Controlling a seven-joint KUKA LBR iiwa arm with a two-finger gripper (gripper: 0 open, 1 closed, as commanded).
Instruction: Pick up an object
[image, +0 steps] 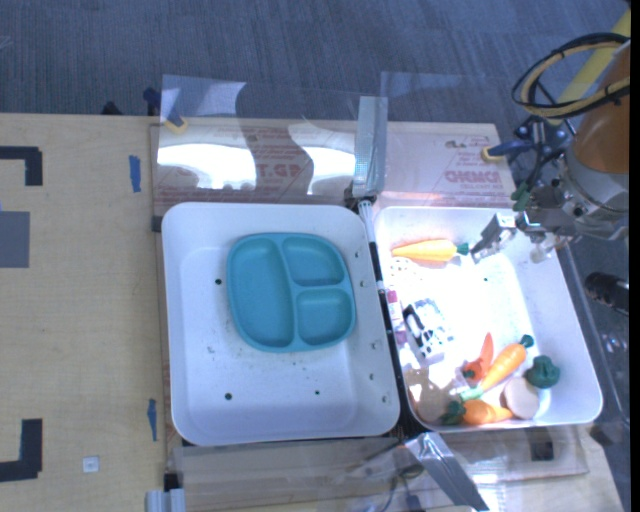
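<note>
The gripper (497, 236) hangs over the right bin's (560, 330) far edge near a carrot (427, 251) (can't tell its grip state, honestly).

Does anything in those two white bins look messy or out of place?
Nothing looks spilled or broken. The blue divided plate lies flat in the left bin, slightly turned against the bin's edges. In the right bin, the toy foods are bunched in the near corner, one carrot resting across the others, another carrot apart.
</note>
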